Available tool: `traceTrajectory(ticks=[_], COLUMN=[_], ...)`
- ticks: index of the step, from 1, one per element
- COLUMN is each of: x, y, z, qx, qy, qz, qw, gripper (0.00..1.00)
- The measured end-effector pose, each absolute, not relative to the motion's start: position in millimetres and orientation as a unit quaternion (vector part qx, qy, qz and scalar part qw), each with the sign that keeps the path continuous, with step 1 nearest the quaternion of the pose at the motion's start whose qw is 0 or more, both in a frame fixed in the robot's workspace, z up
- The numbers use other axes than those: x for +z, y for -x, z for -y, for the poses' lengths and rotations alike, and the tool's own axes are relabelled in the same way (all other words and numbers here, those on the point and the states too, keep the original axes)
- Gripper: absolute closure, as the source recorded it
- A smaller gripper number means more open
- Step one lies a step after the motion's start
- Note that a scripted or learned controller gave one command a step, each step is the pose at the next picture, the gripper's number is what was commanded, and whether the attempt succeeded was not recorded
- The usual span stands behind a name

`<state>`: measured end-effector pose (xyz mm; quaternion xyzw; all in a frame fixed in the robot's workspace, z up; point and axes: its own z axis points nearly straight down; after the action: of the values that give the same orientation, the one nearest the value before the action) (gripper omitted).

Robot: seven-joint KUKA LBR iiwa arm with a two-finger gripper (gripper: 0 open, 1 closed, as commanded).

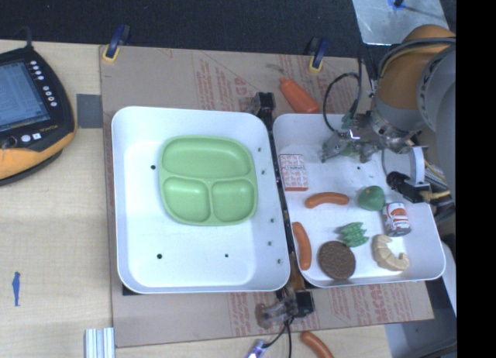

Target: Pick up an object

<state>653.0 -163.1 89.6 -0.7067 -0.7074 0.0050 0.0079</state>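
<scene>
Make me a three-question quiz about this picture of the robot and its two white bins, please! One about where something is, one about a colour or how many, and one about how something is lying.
1. Where is the green plate?
A. in the left bin
B. in the right bin
C. on the bench outside the bins

2. How many sections does the green plate have?
A. two
B. three
C. five

3. How does the small can stand?
A. crushed flat
B. upside down on the plate
C. beside the croissant in the right bin

Answers: 1 A, it fills the left bin's middle. 2 B, one long section above two small ones. 3 C, it sits just above the croissant.
</scene>
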Motion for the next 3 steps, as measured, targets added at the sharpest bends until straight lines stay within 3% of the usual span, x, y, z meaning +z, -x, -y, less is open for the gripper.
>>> traceTrajectory(ticks=[1, 2, 3], x=[139.7, 91.3, 101.8], y=[-597.6, -563.1, -563.4], z=[200.7, 207.3, 208.1], qx=[0.001, 0.0019, 0.0027], qy=[0.706, 0.705, 0.704], qz=[0.708, 0.709, 0.711], qw=[0.001, 0.001, 0.001], gripper=[0.0, 0.0, 1.0])
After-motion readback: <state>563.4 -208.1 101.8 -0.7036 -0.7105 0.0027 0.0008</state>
